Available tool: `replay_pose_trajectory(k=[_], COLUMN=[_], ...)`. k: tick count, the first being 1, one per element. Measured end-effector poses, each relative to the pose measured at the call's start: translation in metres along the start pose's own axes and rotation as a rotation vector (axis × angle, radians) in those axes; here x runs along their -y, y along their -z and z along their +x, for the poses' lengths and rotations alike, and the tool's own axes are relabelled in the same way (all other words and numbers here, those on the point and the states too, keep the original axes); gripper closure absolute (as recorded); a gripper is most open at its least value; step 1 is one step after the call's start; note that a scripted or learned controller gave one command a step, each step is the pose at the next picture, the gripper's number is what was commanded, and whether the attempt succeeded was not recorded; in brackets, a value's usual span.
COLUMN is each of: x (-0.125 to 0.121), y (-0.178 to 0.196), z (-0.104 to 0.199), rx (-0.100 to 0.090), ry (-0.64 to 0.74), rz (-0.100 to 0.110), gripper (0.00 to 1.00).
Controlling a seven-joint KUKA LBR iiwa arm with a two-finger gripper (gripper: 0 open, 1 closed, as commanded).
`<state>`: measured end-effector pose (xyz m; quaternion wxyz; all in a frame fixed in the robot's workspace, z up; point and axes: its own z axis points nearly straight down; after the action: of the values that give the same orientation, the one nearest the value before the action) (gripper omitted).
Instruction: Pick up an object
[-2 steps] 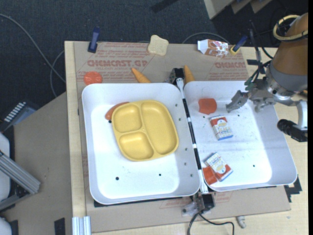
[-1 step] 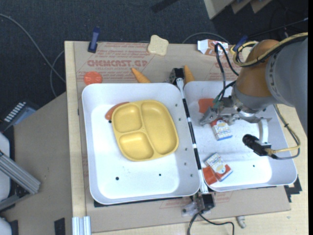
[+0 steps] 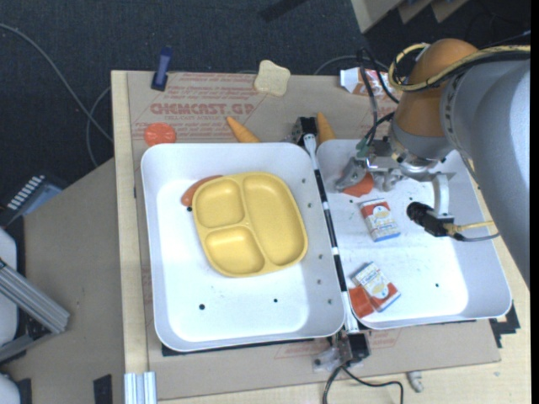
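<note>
Gripper hung low over the right bin, fingers seemingly straddling an orange piece; whether they had closed I cannot tell. Just beside it, toward the bin's middle, lay a small carton, long axis running away from the fingers, on open white floor.

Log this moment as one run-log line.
gripper: over right bin, by red item | grasp: unclear | yellow tray: left bin
</note>
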<state>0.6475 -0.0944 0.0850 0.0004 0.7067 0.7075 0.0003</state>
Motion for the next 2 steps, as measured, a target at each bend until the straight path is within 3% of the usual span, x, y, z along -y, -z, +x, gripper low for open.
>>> replay_pose_trajectory(k=[1, 2], x=[-0.0193, -0.0192], y=[-0.0001, 0.0], z=[-0.0132, -0.0044], rx=[0.001, 0.0], ry=[0.0, 0.0], rz=[-0.001, 0.001], gripper=[0.0, 0.0])
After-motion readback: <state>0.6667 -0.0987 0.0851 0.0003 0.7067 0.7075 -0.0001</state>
